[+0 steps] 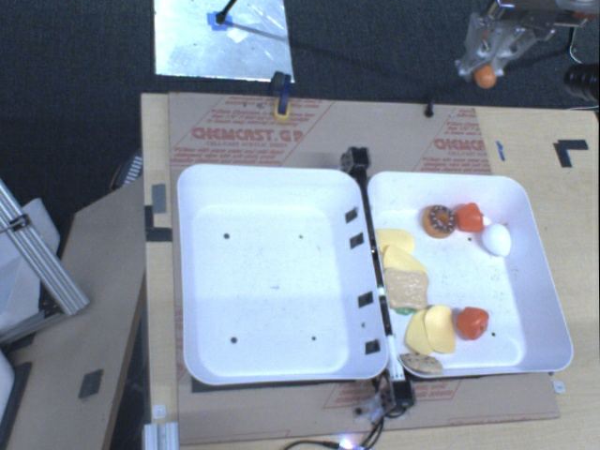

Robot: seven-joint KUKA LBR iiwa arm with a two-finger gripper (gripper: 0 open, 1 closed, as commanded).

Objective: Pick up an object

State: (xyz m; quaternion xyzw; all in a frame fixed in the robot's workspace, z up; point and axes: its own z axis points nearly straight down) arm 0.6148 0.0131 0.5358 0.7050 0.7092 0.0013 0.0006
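Note:
My gripper [483,69] hangs high at the top right, above the dark floor beyond the bench's far edge. A small orange ball [485,77] sits between its fingertips, and the fingers are shut on it. The right bin [539,279] holds several toy foods: a brown donut [438,220], a red piece [469,217], a white egg [496,240], yellow slices [396,243], a tan bread slice [406,288], a yellow wedge [433,330] and a red tomato [472,322].
The left bin [272,275] lies beside the right one, joined by a black clip strip [370,261]. A shiny metal plate [223,26] lies on the floor at the back left. An aluminium frame [33,261] stands at the left edge.

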